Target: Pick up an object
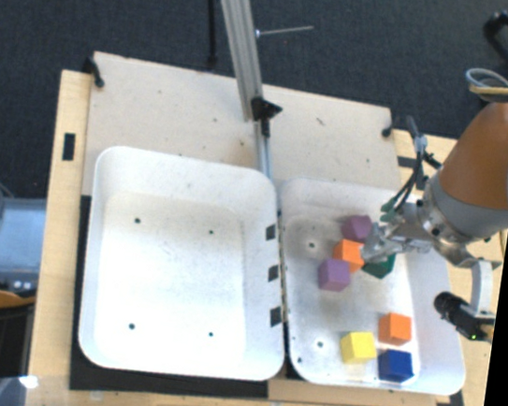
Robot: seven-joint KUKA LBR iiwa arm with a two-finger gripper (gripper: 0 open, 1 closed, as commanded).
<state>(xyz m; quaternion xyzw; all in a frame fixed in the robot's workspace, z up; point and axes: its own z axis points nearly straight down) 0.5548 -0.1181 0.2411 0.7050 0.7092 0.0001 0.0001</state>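
The right bin [308, 347] holds several small blocks. A purple block [357, 227] lies at the back, an orange block [351, 252] just below it, and another purple block [334, 275] below that. A dark green block [379, 266] sits partly under my gripper [378, 251], which is low in the bin, right beside the orange block. Near the bin's front lie an orange block [395, 328], a yellow block [357, 346] and a blue block [395, 365]. The wrist hides the fingertips.
The left bin [179, 262] stands beside the right one, with black clips [274, 271] along the shared rim. A slanted metal pole [244, 49] rises behind the bins. The grey and orange arm [481, 170] overhangs the right bin's far right side.
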